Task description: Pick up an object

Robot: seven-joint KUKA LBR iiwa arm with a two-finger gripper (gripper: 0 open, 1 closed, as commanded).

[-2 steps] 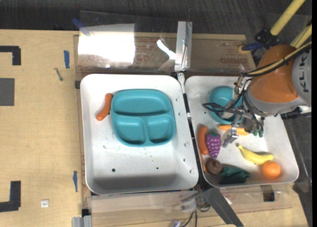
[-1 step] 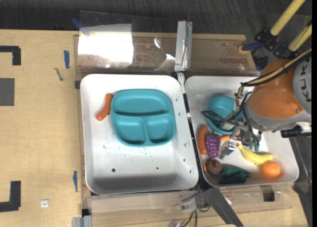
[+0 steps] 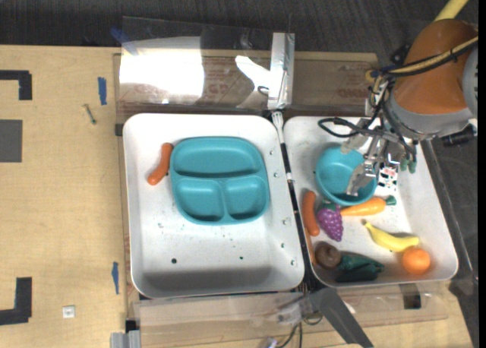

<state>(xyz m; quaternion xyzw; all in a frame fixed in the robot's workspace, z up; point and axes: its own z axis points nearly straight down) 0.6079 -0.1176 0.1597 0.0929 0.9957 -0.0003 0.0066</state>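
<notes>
Teal bowl (image 3: 339,172) under gripper (image 3: 367,175); no legible writing

Teal divided tray (image 3: 220,179) and orange sausage (image 3: 159,164) side by side in left bin (image 3: 144,263).

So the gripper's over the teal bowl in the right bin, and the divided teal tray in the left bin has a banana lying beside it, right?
Not quite. In the camera view, what lies beside the tray in the left bin is an orange sausage, not a banana. The banana is in the right bin. The rest holds: the gripper is over the teal bowl.
</notes>
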